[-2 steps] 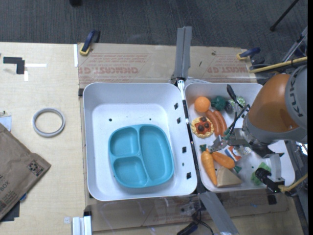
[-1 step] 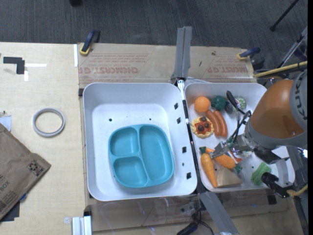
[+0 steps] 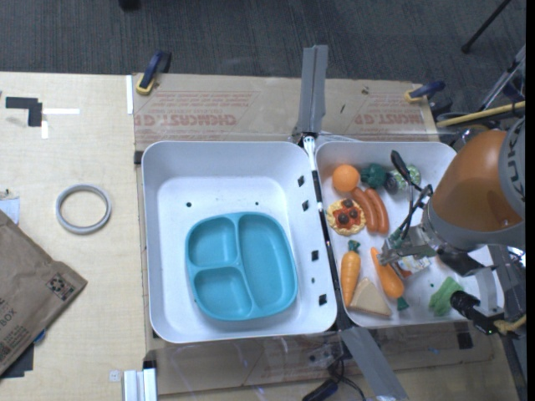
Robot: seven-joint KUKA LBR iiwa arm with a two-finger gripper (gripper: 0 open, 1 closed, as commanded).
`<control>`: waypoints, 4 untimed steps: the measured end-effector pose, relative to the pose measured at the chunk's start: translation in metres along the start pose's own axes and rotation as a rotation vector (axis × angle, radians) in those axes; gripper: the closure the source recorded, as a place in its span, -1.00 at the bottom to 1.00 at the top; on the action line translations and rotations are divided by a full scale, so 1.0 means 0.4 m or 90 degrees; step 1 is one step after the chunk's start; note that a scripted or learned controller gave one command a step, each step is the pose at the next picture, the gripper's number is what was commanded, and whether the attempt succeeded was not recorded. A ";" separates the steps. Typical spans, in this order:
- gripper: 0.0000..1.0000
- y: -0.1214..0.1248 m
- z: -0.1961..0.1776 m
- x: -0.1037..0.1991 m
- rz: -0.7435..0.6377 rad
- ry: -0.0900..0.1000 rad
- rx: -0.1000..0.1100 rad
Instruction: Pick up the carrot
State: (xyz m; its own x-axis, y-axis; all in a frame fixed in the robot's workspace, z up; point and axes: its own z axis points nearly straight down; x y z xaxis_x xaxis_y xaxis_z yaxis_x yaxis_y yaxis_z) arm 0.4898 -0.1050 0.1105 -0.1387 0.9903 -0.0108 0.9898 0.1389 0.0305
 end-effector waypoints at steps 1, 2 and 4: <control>-1.00 -0.005 0.006 0.002 0.000 0.001 0.004; 1.00 -0.003 -0.010 -0.001 0.002 0.002 0.006; 1.00 0.000 -0.027 -0.003 0.003 0.002 0.007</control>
State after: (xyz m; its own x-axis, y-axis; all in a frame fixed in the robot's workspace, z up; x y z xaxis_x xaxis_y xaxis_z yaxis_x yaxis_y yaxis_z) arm 0.4895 -0.1063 0.1213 -0.1333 0.9910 -0.0075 0.9909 0.1334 0.0194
